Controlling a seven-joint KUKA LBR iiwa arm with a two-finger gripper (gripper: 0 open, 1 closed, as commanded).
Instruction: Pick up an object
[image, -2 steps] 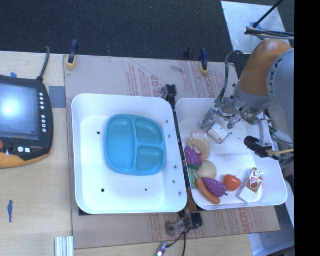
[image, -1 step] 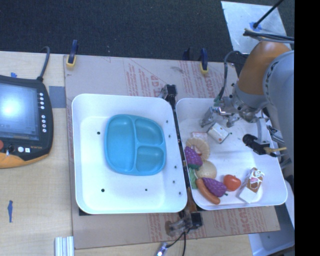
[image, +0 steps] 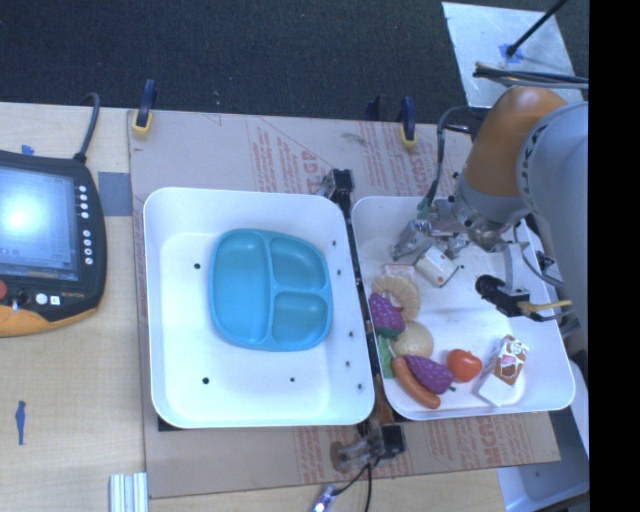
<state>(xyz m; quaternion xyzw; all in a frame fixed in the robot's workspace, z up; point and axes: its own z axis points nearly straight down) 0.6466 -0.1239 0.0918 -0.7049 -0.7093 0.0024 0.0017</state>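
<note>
Toy food lay heaped in the right bin, beside the blue tray.
The small white block under the gripper looked light, stiff and graspable across its sides; whether the pincer was released or clenched, I could not tell. Smooth bin floor, crowded room.

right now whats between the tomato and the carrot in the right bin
In the camera view, a purple grape bunch lies between the tomato and the carrot.
</note>
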